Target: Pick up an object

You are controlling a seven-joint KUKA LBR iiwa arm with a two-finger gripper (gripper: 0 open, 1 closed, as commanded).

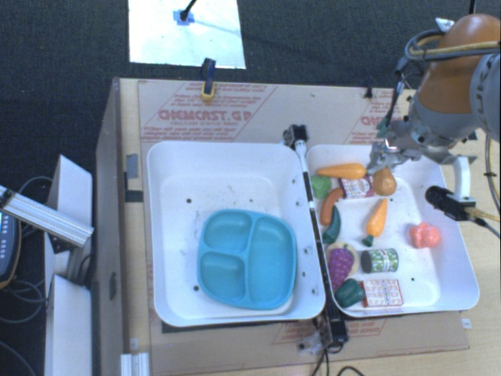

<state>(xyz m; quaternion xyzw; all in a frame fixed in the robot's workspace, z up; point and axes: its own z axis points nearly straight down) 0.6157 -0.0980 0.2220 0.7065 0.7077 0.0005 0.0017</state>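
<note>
**Tool low over right bin's far corner, nothing lifted yet**

Tool (pixel 381 160) sits at the far end of the right bin (pixel 454 288), right above a small round tan-orange item (pixel 383 182) that looks like a toy onion or potato. Can't tell if it's wide or narrow: dark, small, seen at a slant, partly merged w/ the wrist. Nothing visibly held. Arm (pixel 458 77) comes in from the right, grey body w/ orange band.

Progress, as I judge it: early approach stage. No object is off the bin floor, so grasp + lift are both left to do. Likeliest target is the tan item, or the orange carrot (pixel 341 170) just beside it.

Stuff in right bin, all smooth moulded plastic by the look:
- carrot, long and tapered, lying across the far end
- 2nd orange tapered piece (pixel 376 218) nr the middle, slim, prob rolls easily
- small box w/ red-white label (pixel 356 188), flat faces
- green lump (pixel 320 185) by the divider side
- orange-red sausage shape (pixel 329 205), dark green curved piece (pixel 332 225) next to it
- purple grape bunch (pixel 340 263), bumpy
- small can (pixel 379 260) on its side, cylindrical
- pink knobbly item (pixel 425 235), apart from the rest
- flat printed box (pixel 383 293) and dark green pepper-ish piece (pixel 349 292) at the near end

Left bin (pixel 180 171) holds a light blue divided tray (pixel 246 259), glossy, w/ rounded compartments. Both bins are shallow white plastic on the desk (pixel 329 104), which is covered w/ printed protective film.
</note>
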